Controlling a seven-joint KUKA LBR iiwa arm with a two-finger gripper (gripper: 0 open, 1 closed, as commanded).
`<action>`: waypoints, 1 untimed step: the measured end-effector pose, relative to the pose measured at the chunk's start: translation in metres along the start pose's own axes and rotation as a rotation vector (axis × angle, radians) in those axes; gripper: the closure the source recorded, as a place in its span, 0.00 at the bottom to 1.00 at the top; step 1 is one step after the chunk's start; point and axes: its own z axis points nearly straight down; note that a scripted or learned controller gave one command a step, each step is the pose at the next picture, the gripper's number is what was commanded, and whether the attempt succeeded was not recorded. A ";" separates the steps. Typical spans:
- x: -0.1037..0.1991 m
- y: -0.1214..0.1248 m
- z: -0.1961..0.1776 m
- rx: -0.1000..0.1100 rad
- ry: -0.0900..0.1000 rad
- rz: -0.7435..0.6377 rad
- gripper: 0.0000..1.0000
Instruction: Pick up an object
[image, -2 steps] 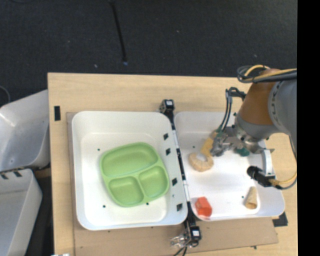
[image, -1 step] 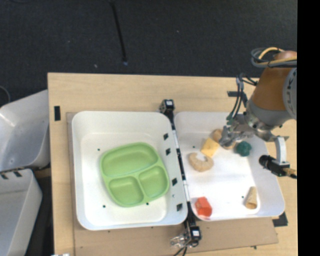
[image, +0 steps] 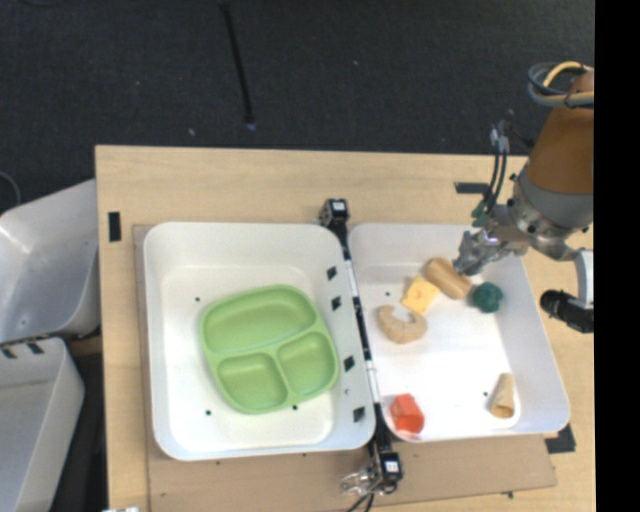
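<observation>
Even overhead light, soft short shadows. White bins (image: 250, 240) near blown out, mild glare. Floor dark at 12 o'clock. Whole frame slightly soft, low-res.

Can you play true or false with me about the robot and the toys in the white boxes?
1. The green tray sits in the left bin. True.
2. The green tray has toys piled in it. False: its three sections are bare.
3. The gripper is over the right bin, next to the tan roll. True.
4. The red toy is at the far edge of the right bin. False: it lies in the near corner, by the divider.
5. A small dark green ball lies in the right bin. True.
</observation>
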 end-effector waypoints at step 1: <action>-0.001 0.000 0.039 0.008 0.000 0.003 1.00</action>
